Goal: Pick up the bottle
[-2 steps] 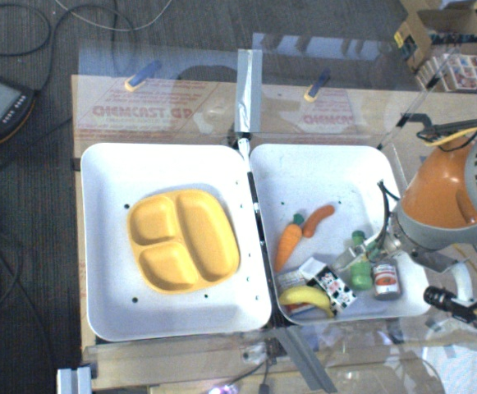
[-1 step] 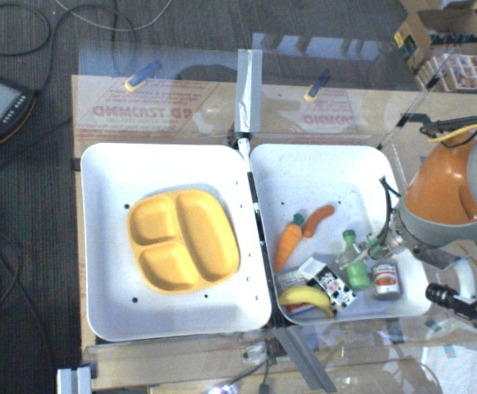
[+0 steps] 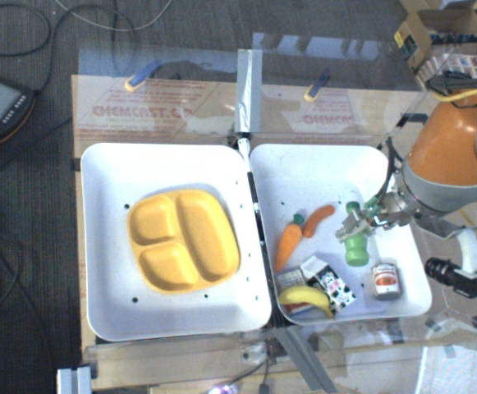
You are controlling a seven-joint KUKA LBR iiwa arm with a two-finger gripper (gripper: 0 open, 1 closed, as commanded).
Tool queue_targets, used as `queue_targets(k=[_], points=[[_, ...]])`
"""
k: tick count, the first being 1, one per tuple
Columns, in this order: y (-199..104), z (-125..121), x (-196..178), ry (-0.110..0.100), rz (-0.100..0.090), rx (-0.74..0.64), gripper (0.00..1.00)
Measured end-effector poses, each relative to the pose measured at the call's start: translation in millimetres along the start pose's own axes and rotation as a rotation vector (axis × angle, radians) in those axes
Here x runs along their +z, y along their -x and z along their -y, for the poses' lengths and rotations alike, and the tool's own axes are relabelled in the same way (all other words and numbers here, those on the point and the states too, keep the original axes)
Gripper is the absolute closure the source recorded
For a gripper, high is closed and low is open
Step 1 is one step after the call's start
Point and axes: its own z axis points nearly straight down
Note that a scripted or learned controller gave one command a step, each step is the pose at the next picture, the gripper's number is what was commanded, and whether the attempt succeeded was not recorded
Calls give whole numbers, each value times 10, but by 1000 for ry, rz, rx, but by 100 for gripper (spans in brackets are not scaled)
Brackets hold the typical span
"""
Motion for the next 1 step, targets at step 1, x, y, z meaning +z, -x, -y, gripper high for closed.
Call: queue_targets(k=[1], points=[[778, 60, -697, 0, 3, 94, 100]])
